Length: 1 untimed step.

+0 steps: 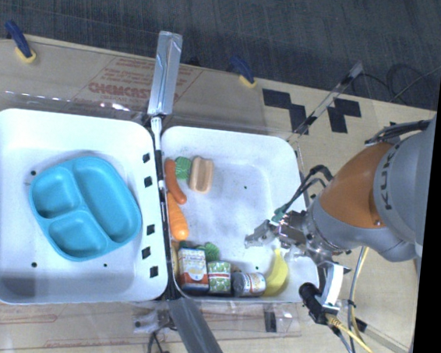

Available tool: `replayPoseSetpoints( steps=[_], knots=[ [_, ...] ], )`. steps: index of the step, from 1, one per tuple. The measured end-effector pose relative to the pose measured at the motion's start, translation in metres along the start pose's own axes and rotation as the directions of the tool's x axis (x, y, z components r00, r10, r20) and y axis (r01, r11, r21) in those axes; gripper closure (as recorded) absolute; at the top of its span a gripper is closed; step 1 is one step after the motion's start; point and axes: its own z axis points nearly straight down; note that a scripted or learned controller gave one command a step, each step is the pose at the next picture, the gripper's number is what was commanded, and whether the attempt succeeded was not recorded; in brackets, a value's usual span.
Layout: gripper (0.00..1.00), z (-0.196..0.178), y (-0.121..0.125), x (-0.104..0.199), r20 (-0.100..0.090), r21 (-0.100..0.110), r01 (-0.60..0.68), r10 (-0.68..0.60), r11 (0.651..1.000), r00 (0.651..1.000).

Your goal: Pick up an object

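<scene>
The right bin [246, 155] holds several toy foods. A tan bun [200, 173] and a red-orange sausage-like piece [174, 180] lie at its upper left. An orange carrot [178, 221] lies along the left wall. A green piece [211, 250], a red carton [192, 268], a green can [218, 277] and a silver can [252, 283] line the front wall. A yellow banana [278, 273] lies at the front right. My gripper [264, 235] hangs low over the bin's right half, just above and left of the banana, with nothing seen in it.
The left bin [7, 267] holds a blue divided plate [84, 206]. A black-clipped divider [152, 196] separates the bins. The grey arm with its orange band [356, 190] covers the right bin's right wall. Cables [346, 318] trail at the front right.
</scene>
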Motion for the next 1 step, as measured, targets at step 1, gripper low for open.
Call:
replayPoseSetpoints(
  steps=[1],
  knots=[
    [0.0, -0.0019, -0.0271, 0.0898, -0.001, 0.006, -0.009, 0.009, 1.0, 1.0]
  ],
)
